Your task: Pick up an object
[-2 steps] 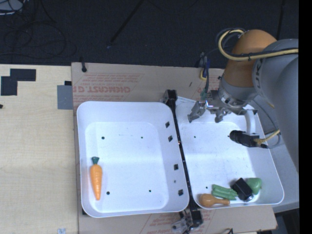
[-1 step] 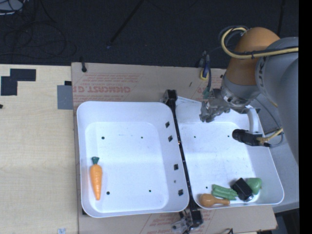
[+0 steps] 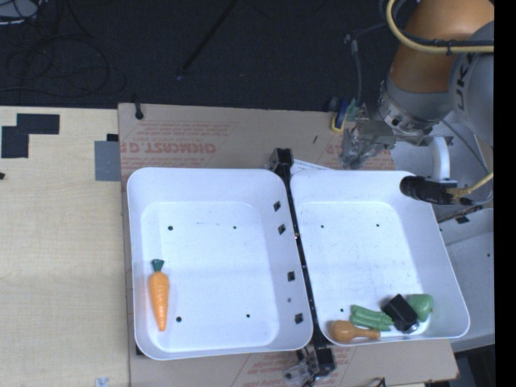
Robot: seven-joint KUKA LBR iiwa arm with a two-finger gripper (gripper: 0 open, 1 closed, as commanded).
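One carrot [image 3: 159,298] lies far from the claw [image 3: 360,147], whose state I can't tell.

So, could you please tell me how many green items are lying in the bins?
2: a green bean pod and a rounded green piece, both in the right white bin's near corner; the black block may hide more.

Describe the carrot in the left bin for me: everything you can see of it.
The carrot looks like a small plastic toy: a smooth orange body with a dark green stub of top. It lies flat on the floor of the left bin, close to that bin's left wall, in the near left corner. Its green end points toward the back of the bench and its tapered tip toward the near edge. It lies alone, with nothing touching it but the bin floor.
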